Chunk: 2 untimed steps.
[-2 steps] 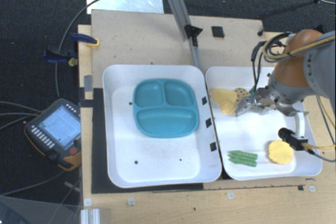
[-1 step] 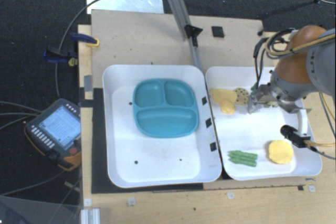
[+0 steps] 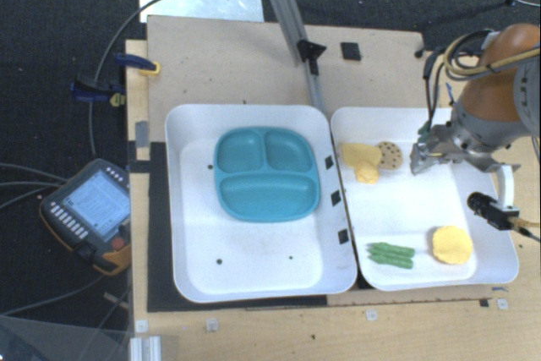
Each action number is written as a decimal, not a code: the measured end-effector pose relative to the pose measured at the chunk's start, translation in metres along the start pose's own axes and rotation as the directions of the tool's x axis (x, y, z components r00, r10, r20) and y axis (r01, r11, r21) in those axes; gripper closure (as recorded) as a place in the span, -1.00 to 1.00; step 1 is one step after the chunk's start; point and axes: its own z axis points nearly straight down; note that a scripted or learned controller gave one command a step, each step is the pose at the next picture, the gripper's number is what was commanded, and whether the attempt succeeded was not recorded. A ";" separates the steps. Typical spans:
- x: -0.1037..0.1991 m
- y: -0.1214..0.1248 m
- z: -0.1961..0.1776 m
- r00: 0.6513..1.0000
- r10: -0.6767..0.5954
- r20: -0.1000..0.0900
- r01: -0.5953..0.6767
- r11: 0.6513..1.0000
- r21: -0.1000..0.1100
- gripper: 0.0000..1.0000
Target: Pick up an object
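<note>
The yellow wedge (image 3: 358,154), small yellow ball (image 3: 367,174) and speckled cookie (image 3: 389,154) are lying together at the upper left of the right bin (image 3: 423,207), with green beans (image 3: 390,254) and a yellow disc (image 3: 452,245) sitting lower right. The claw (image 3: 425,158) is hanging just right of the cookie, carrying nothing; how it is set is impossible to tell. A blue divided plate (image 3: 267,174) is resting in the left bin (image 3: 194,258) on the counter (image 3: 228,63).

The tan bench (image 3: 254,63) carries two shallow white bins set side by side, touching along their inner edges. The left bin (image 3: 194,266) sits near the bench's front left; the right bin (image 3: 423,207) fills the front right. Behind them a small black block (image 3: 351,51) lies on the bare board.
</note>
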 end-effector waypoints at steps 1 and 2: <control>-0.010 -0.002 -0.055 1.000 0.000 0.001 0.000 1.000 -0.002 1.00; -0.010 -0.001 -0.060 1.000 -0.003 -0.001 0.003 1.000 0.002 1.00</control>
